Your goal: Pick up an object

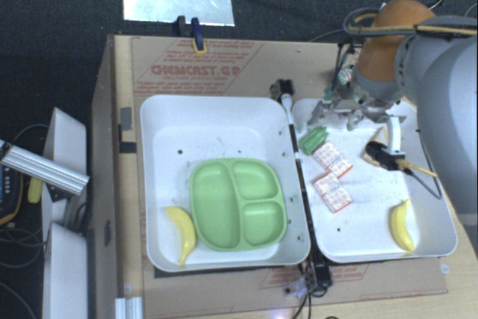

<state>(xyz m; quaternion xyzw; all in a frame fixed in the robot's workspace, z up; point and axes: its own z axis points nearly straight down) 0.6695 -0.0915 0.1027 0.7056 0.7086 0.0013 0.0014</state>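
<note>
Gripper (345, 116) low over right bin (373, 229), far-left corner; open or clenched cannot be told; nothing seen held. Step: approach. Likely target, green block (313, 139), in right bin against left wall. Next: centre over green block, descend, close.

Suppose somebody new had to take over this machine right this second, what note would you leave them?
End effector: over the right bin's far end; no object visibly held.
Right bin: green block, upper packet, lower packet, right banana.
Left bin: green plate, left banana.
Done: nothing lifted. Left: grasp and raise one object.
</note>
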